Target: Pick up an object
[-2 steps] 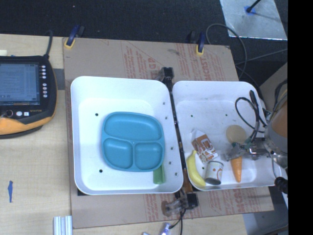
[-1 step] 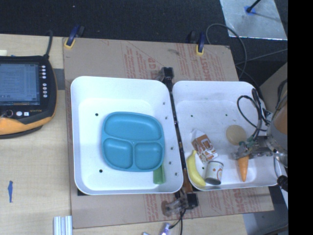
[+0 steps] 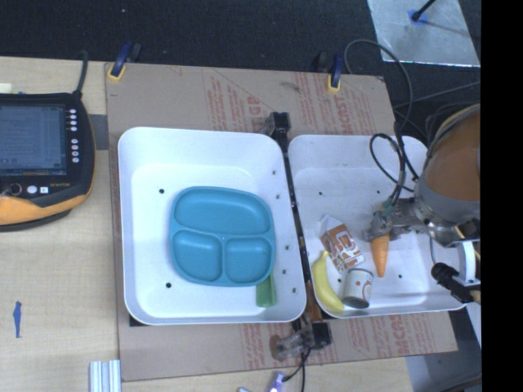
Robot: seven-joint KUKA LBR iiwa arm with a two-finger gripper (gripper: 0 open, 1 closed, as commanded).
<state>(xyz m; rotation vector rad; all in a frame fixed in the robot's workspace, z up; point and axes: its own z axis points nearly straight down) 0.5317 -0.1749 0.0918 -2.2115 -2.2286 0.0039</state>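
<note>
Right bin, hand: hand (image 3: 382,229) is hovering low at the carrot's top; grip state can't be told from here.
Carrot: orange carrot (image 3: 381,255) is lying point-down just below the hand.
Neighbours: snack packet (image 3: 341,247), small can (image 3: 356,288) and banana (image 3: 325,285) are sitting close together to the left of it in the right bin (image 3: 327,158).
Left bin: blue divided plate (image 3: 221,236) is resting in the left bin (image 3: 163,149), green stick (image 3: 265,291) touching its corner.
</note>
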